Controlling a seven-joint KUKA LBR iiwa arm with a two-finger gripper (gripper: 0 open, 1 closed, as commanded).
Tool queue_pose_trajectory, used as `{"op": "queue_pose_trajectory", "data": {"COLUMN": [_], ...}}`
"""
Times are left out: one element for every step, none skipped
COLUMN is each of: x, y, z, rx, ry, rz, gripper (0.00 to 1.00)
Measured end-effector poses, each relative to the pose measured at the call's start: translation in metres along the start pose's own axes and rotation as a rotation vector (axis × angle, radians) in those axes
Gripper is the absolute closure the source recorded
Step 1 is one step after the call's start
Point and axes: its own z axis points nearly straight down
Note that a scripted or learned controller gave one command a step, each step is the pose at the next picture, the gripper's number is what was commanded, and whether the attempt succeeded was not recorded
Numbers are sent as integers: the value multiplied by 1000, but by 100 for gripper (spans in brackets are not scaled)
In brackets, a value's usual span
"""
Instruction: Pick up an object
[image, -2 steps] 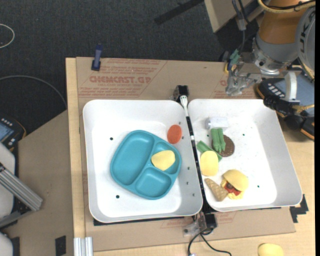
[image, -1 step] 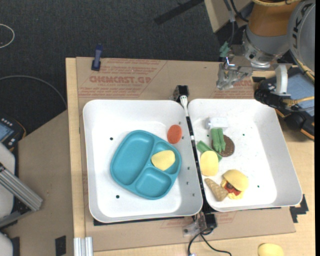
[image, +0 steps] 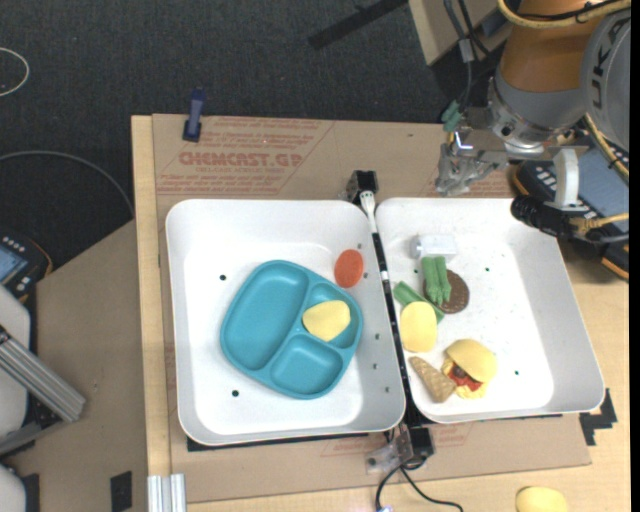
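While fingers (image: 462, 172) hover, toys (image: 438, 322) lie apart.

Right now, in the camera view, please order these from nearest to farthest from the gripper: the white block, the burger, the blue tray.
From the gripper:
1. White block, at the right bin's back.
2. Burger, at the right bin's front.
3. Blue tray, in the left bin.
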Motion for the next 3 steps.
{"op": "queue_pose_trajectory", "data": {"x": [45, 47, 67], "y": [8, 4, -107], "z": [-32, -32, -61], "rx": [-10, -3, 1], "ry": [1, 0, 3], "rz": [-6, -2, -4], "gripper": [100, 100, 100]}}
